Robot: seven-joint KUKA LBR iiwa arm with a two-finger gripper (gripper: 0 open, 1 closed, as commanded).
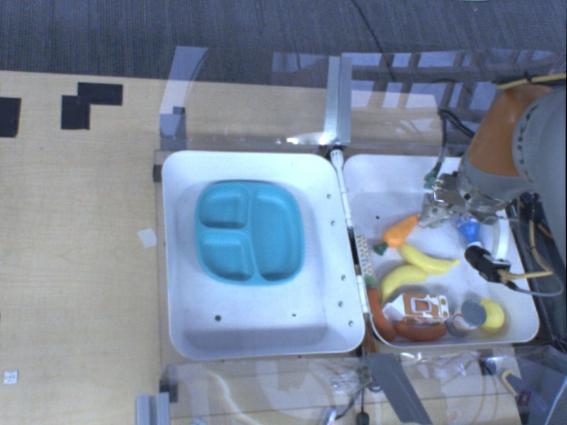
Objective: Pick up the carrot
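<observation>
Orange carrot [400,231]; yellow bananas [415,268]; blue divided plate [250,231]; white bins [257,330].

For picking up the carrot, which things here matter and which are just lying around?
Matter: small orange carrot; two-finger gripper beside it; right white bin.

Lying around: two yellow bananas; blue sectioned plate in left white bin; red packaged item.

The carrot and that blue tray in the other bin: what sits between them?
In the camera view, between the carrot and the blue tray lie bare white bin floor and the two bins' adjoining rims.
</observation>
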